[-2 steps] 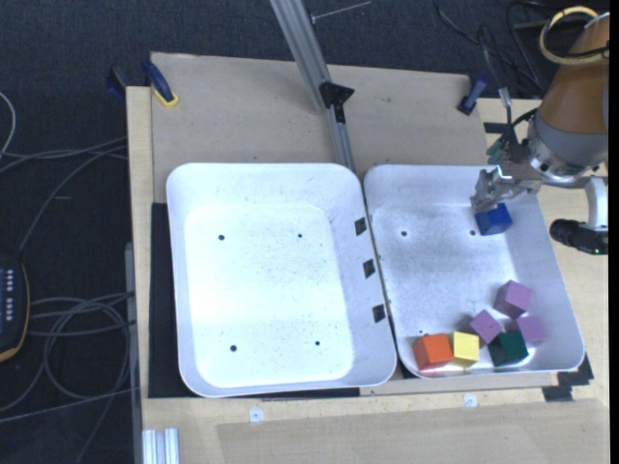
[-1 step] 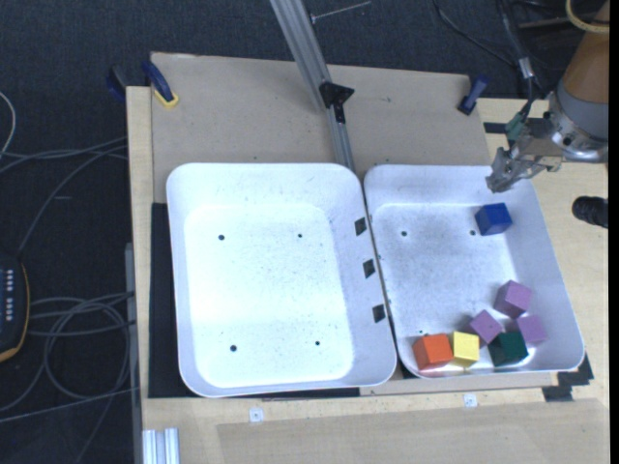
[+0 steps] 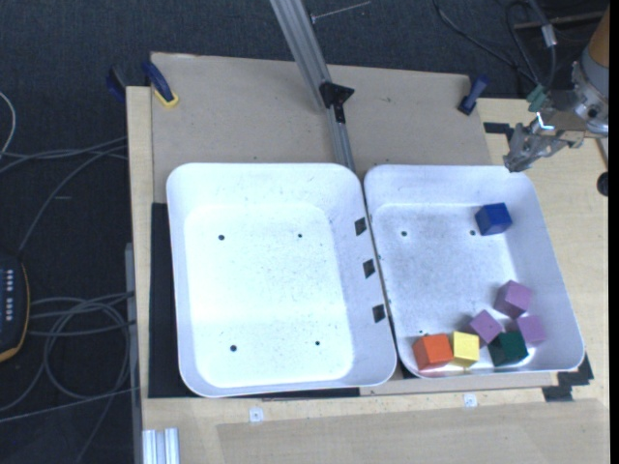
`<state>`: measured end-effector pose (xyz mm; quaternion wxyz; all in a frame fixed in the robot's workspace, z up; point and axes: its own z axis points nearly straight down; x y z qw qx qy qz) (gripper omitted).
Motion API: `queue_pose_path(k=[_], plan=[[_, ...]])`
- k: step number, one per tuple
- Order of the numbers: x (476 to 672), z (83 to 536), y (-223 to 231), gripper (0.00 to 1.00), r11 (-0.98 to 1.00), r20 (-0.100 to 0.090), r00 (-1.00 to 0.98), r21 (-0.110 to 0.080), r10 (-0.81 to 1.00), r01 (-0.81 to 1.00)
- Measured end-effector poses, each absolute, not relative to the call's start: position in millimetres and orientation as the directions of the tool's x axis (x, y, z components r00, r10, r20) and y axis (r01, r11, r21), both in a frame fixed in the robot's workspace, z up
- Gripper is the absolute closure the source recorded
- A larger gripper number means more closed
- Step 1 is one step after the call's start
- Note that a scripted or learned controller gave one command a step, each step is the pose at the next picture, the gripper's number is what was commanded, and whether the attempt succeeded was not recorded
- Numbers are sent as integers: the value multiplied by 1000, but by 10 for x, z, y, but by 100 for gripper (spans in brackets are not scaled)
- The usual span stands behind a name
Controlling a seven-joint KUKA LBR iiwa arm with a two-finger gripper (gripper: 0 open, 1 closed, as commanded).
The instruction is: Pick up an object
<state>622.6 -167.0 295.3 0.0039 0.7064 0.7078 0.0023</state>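
Pale wood makes up the counter (image 3: 242, 104), which sits on dark carpet (image 3: 68, 27) crossed by loose grey cables (image 3: 58, 307) along its left side. Blue clamps (image 3: 160, 82) grip the counter's far left corner, and another (image 3: 472, 94) bites its far edge towards the right. A slanted metal bar (image 3: 305, 42) comes down from the far side to the seam between the two bins.

The left white bin (image 3: 184, 201) shows a speckled floor with four small dark dots. The right white bin (image 3: 382, 191) carries the blocks: a blue cube (image 3: 493, 218) near its far right corner, and a cluster at its near right corner made of an orange cube (image 3: 433, 350), a yellow cube (image 3: 466, 346), a green cube (image 3: 507, 349) and three purple cubes (image 3: 514, 298).

The gripper (image 3: 519, 158) hangs over the counter just beyond the right bin's far right corner, apart from every block. Whether its fingers stand apart or together cannot be told.
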Motion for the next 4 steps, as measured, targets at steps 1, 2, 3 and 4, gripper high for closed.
queue_pose_path(k=[1, 2, 3, 4], plan=[[6123, 2957, -1142, 100, 6, 2, -6, -1, 1000, 1000], [6109, 2949, -678, 100, 6, 3, -6, -1, 1000, 1000], [6004, 2840, -79, 100, 7, 3, -7, -3, 1000, 1000], [6035, 2631, 474, 100, 6, 3, -6, -5, 1000, 1000]])
